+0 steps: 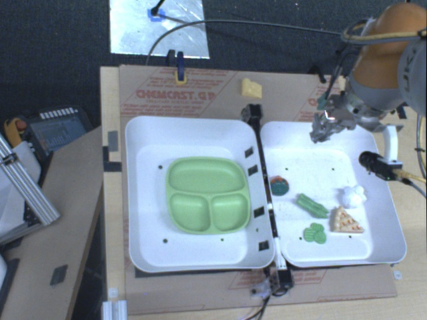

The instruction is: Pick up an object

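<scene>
The right bin point(380, 245) holds several small toy foods. A round red and teal piece point(279, 186) lies by its left wall. A green pickle-shaped piece point(311, 205) lies near the middle, with a green leafy piece point(315, 233) in front of it. A pizza slice point(346, 221) and a white lumpy piece point(353, 195) lie to the right. My gripper point(322, 134) hangs over the back of the right bin, well apart from all these pieces, and nothing shows in it.
The left bin point(143, 179) holds a green divided plate point(207, 195). A black divider strip point(257, 172) runs between the bins. A yellow block point(251, 88) lies on the cardboard behind them.
</scene>
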